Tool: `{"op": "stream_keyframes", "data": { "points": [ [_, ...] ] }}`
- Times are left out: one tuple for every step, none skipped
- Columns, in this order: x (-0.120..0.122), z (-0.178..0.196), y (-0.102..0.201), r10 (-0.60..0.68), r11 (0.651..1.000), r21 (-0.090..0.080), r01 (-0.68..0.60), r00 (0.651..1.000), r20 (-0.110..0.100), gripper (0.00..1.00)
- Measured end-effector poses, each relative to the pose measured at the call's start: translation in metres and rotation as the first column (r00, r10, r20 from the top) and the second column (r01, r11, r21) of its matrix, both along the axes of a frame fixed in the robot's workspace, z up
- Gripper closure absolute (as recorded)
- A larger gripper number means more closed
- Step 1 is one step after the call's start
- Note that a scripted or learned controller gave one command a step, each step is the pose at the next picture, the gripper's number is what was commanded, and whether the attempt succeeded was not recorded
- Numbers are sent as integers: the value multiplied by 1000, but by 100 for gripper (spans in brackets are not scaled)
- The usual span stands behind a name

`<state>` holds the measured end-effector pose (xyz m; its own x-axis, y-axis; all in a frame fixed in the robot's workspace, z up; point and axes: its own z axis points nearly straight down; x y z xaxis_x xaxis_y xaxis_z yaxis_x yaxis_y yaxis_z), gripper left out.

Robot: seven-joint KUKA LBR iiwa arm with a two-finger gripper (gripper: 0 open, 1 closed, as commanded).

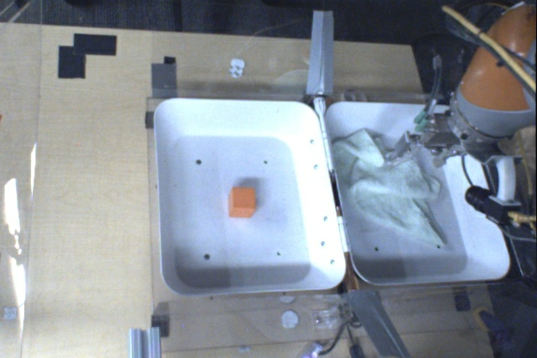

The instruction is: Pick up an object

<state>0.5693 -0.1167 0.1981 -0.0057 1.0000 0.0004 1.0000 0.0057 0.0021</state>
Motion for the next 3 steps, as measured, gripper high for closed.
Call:
{"op": "stream_keyframes", "data": {
  "points": [
    [0, 0, 0, 0, 1000, 0, 0, 1000, 0, 0],
    [42, -102, -7, 74, 997, -2, -74, 997, 5, 0],
    [44, -90, -5, 74, 997, -1, -74, 997, 11, 100]
  ]
}}
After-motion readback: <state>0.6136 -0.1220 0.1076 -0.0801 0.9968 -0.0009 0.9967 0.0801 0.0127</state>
